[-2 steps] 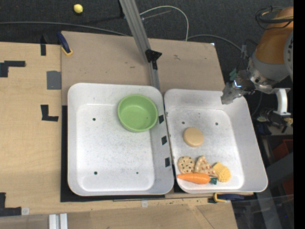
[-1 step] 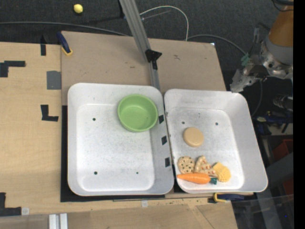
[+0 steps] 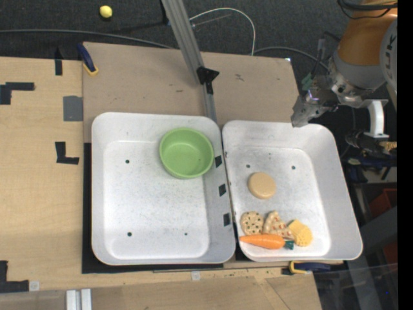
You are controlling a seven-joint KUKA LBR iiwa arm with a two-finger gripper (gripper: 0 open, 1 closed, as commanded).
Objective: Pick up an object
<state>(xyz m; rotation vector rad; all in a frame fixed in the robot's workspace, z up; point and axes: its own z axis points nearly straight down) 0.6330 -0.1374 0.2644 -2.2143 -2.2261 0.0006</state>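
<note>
Green bowl sitting in left bin, tan disc, cookie, carrot and corn crowding right bin, gripper hovering over its far rim, likely snagging neighbours or slipping.

Arm's coming in from about 2 o'clock, orange band up top, wrist angled down-left. Gripper hangs low, pointing toward 7 o'clock.
</note>
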